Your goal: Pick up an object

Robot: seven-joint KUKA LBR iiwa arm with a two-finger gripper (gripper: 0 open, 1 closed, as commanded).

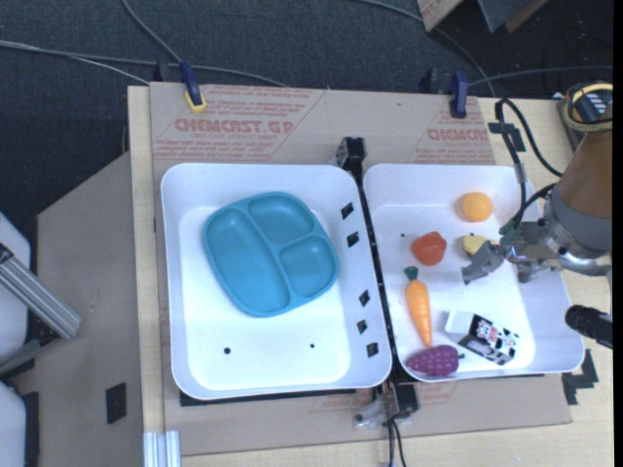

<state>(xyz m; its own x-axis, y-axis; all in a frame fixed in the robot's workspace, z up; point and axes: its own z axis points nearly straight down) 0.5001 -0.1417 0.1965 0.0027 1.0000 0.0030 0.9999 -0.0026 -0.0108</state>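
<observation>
Claw hangs low in the right bin, fingers spread and holding nothing, just beside a small yellowish piece. Tomato and carrot lie nearby. Looks like the approach step; next it needs to settle over one item and close.

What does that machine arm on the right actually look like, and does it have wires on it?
The arm is a thick rounded tube, grey at the wrist with a wide orange-brown band above it. It ends in a small dark grey metal pincer with angular parts. Black cables loop along it from the bench's far edge toward the wrist.
</observation>
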